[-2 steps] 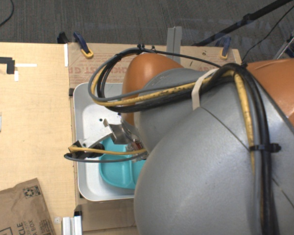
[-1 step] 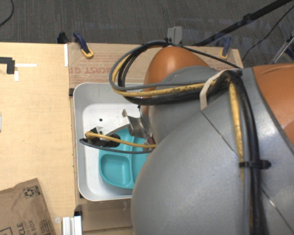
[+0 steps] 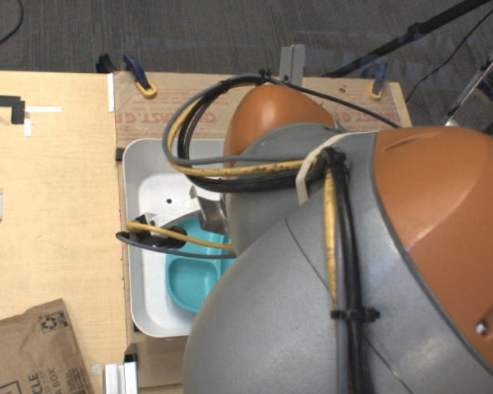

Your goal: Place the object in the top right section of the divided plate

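Arm (image 3: 353,261) over bin (image 3: 140,220) — teal plate (image 3: 193,281)

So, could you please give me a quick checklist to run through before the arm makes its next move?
1. Plate in the bin: ok, the turquoise plate lies in the white bin.
2. Top right section free: cannot tell, the arm covers it.
3. Object held: cannot tell, the arm hides it.
4. Cables clear of the bin: not ok, a cable loop hangs over it.
5. Bin square on bench: ok.
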`<action>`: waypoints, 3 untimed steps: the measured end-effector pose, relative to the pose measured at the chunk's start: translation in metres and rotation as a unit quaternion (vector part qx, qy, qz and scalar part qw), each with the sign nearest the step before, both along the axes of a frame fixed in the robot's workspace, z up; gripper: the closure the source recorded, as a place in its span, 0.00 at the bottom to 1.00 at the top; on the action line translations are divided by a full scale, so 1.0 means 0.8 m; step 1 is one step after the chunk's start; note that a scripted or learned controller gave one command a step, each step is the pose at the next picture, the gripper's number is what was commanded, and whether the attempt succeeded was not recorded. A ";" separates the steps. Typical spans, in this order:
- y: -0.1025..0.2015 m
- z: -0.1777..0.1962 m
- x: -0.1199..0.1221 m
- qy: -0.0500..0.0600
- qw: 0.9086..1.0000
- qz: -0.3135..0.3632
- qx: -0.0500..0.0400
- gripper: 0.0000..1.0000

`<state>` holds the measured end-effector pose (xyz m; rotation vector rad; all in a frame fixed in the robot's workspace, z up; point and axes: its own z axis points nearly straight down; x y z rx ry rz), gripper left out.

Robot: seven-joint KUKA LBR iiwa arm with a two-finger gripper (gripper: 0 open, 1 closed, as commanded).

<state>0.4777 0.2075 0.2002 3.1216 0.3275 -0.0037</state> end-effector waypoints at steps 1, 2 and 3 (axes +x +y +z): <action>0.000 -0.003 0.000 0.000 1.000 -0.007 0.000 1.00; 0.024 -0.015 0.000 0.000 1.000 -0.006 0.000 1.00; 0.026 0.163 0.001 -0.001 1.000 -0.006 0.000 1.00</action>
